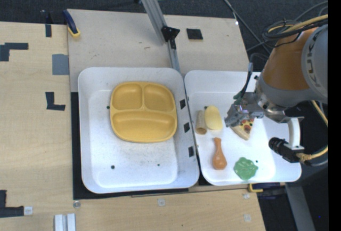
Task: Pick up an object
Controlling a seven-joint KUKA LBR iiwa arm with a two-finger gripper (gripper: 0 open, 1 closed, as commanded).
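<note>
In the right bin [213, 81] lie a pale yellow rounded piece [213, 117] with a tan cylinder [201, 122] beside it, an orange drumstick-shaped toy [218, 154], a green leafy toy [245, 168] and a small pizza-slice toy [245, 128]. My gripper [238, 116] hangs low over the middle of that bin, right above the pizza slice and just right of the yellow piece. Nothing visibly sits between its fingers.
The left bin [96, 134] holds a yellow divided plate [143, 111]. A grey metal pole [152, 3] slants down to the gap between the bins. The arm's orange body [290, 67] covers the right bin's far right side. Cables trail at the right edge.
</note>
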